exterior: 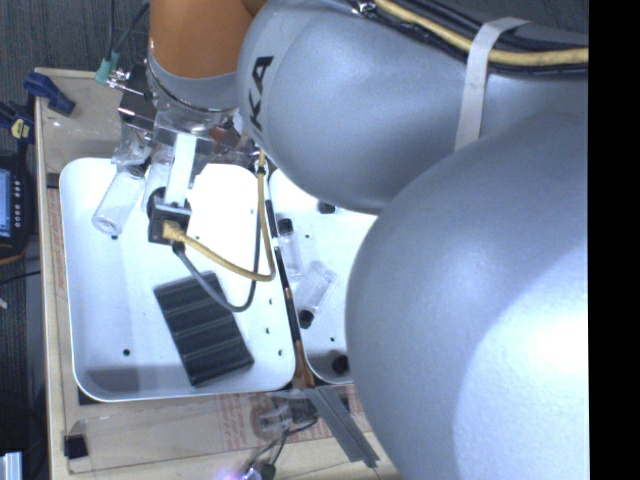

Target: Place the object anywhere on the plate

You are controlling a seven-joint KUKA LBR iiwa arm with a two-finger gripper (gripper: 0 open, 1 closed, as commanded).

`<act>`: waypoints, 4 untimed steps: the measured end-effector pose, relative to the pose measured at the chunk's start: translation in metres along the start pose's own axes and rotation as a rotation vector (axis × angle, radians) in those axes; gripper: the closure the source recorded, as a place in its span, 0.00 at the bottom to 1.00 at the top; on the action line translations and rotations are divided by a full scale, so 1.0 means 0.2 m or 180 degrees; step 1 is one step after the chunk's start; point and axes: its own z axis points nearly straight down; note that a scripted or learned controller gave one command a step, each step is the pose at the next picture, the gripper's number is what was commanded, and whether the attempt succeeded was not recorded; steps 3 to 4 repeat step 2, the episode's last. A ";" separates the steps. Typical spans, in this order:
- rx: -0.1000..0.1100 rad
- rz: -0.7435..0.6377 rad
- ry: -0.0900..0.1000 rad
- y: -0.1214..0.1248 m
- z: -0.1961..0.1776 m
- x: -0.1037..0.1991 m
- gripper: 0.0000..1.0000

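Observation:
A dark ribbed rectangular slab (202, 330) lies flat and slightly askew in the front half of the left bin (100, 308). My gripper (122, 186) hangs over the far left corner of that bin, well behind the slab and apart from it. Its tip looks pale and translucent against the white floor. I cannot make out anything held in it. The arm's grey body and orange band cover most of the right bin.
A strip of the right bin (335, 233) shows beside the divider, with a clear plastic item (312, 284) and a few small dark bits (326, 208) in it. Blue clamps (48, 93) sit on the bench's far left corner.

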 end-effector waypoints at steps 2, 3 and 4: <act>-0.0006 -0.0568 -0.0001 -0.05 0.28 -0.36 1.00; -0.0006 -0.0568 -0.0001 -0.05 0.28 -0.36 1.00; -0.0006 -0.0568 -0.0001 -0.05 0.28 -0.36 1.00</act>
